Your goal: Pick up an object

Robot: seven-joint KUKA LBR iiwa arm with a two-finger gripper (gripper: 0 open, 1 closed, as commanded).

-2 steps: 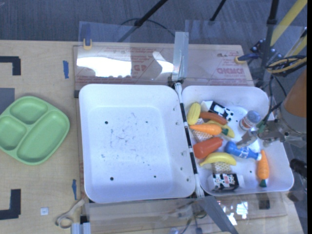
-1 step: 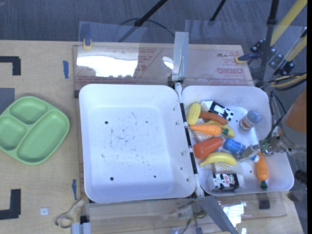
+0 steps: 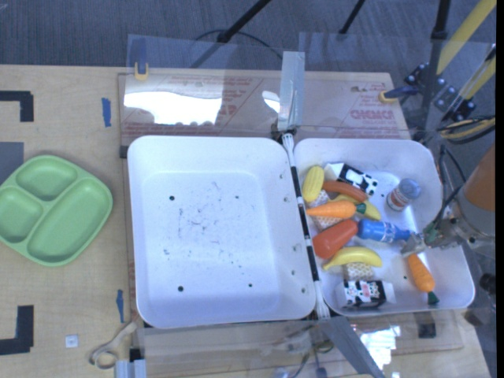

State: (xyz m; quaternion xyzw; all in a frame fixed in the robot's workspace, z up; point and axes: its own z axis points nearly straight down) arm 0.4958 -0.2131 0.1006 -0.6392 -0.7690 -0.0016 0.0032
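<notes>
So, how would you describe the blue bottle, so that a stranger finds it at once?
Look in the right bin, the one full of toy food. In the middle of the pile lies the blue bottle on its side, just above the banana. It is the one blue item there.

A green tray [image 3: 53, 209] lies beside white bins [image 3: 157, 160] holding an orange carrot [image 3: 420, 272] and yellow banana [image 3: 353, 257].

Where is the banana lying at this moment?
The banana lies in the right bin, near its left wall, just below the red pepper and above a cow-patterned carton.
</notes>
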